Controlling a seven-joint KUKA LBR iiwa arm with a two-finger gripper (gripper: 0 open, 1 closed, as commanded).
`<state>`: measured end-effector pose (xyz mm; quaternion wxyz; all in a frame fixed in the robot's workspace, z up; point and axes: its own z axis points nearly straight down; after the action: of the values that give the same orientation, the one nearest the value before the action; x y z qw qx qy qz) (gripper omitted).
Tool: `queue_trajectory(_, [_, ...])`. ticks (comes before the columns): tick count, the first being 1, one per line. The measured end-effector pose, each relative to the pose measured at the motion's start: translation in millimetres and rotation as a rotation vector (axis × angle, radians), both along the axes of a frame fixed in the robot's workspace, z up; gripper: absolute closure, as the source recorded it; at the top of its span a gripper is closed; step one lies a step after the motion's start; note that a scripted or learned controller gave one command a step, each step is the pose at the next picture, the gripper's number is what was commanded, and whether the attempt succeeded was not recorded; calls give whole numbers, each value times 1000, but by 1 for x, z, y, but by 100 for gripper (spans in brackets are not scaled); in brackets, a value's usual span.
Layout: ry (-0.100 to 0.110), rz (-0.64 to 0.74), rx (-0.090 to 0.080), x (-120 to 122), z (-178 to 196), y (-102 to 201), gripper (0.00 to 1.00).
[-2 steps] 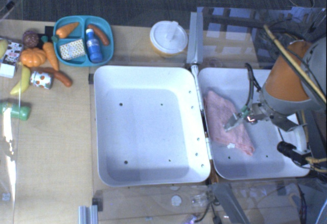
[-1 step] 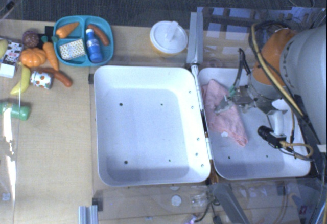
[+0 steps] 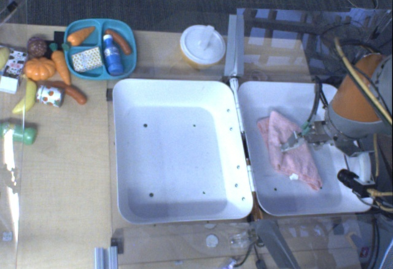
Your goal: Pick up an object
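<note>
Where the bench's near edge meets the bottom of the view, some clear plastic pieces and a grey bracket (image 3: 105, 257) lie below the two bins. Just above them sits the left bin (image 3: 178, 148), a shallow white tray with a few small dark holes in its floor. Beside it, touching along a grey divider, is the right bin (image 3: 288, 200), and in it lies the pink cloth (image 3: 288, 150), crumpled and stretched on a slant from the bin's middle down toward its near right part.

The arm (image 3: 359, 102), grey with an orange band, reaches in from the right, and its gripper (image 3: 297, 140) is low over the cloth's right-hand middle. The fingers (image 3: 291, 145) point left and rest on or in the fabric; they look close together, perhaps pinching a fold, but the metal and the wrinkles blur into each other and I cannot tell whether cloth is truly between them. Most of the cloth lies left of and below the fingertips, flat on the bin floor.

Farther back, beyond the left bin, a white lidded cup (image 3: 202, 45) stands on the wood. At the far left a blue divided plate (image 3: 101, 48) holds toy food and a small blue bottle, and more toy vegetables (image 3: 46, 71) are scattered beside it.
</note>
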<state>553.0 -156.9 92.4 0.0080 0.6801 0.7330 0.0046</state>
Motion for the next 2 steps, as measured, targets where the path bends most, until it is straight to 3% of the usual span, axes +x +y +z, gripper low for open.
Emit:
queue_trajectory(1, [14, -202, 6, 21, 93, 82, 0])
queue_trajectory(2, [3, -240, 5, 63, -2, 58, 0])
